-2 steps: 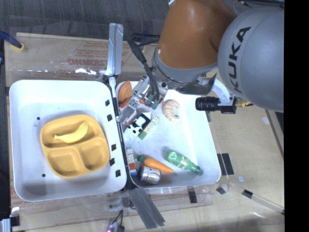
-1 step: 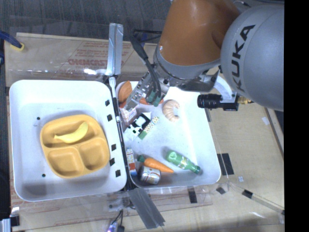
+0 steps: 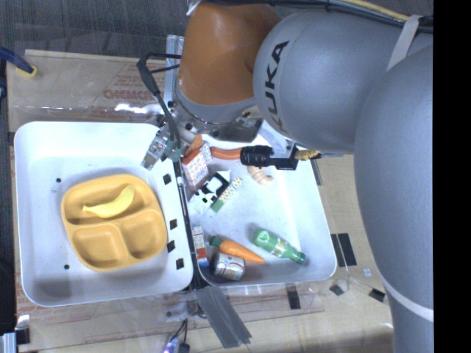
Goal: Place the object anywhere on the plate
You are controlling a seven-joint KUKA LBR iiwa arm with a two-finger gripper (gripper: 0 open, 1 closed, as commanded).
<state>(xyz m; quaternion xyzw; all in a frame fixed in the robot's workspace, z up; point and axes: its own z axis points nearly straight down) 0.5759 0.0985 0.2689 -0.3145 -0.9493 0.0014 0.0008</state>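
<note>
The banana (image 3: 109,204) lies in the top compartment of the yellow 3-part plate (image 3: 114,250), inside the left bin (image 3: 37,271). The arm's (image 3: 309,72) jaws sit over the bins' shared wall near the top, too hidden to tell their state. The right bin (image 3: 313,219) holds a carrot (image 3: 241,251), a green bottle (image 3: 278,245) and a can (image 3: 228,268).

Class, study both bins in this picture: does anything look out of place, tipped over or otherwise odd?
Nothing looks spilled or broken. The banana lies in the yellow plate in the left bin. In the right bin the green bottle, carrot and can lie on their sides, jumbled near the front wall.
</note>
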